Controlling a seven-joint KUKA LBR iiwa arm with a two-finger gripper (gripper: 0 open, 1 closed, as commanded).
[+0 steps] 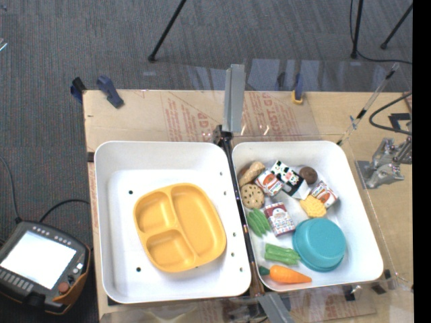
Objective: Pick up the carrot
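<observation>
The carrot (286, 274) lies on its side in the right-hand white bin (364, 215), just below and to the left of the teal bowl (320, 243), close to the bowl's lower rim. I cannot tell if they touch. Its orange body points away from the bowl's underside and its green top end faces left, near the bin's front wall.

Directly left of the bowl lies a green pea pod (281, 254), between the bowl and the bin's left wall and just above the carrot. Up and left of the bowl stands a small red and white carton (279, 218), almost at the bowl's rim, with a second green vegetable (258, 222) further left. Just above the bowl sits a yellow cracker (313, 206), with a red and white packet (324, 194) above that. Further above the bowl are a black and white milk carton (288, 177), a dark brown round piece (308, 175), a speckled cookie (252, 196) and a tan bread roll (250, 172).

Well to the left of the bowl, in the other white bin (108, 180), lies a yellow divided plate (180, 227). Both bins rest on the tabletop (168, 113). Far left of the bowl, on the floor, is a handheld control pendant (40, 261).

The state of the pincer cannot be told from this view.
</observation>
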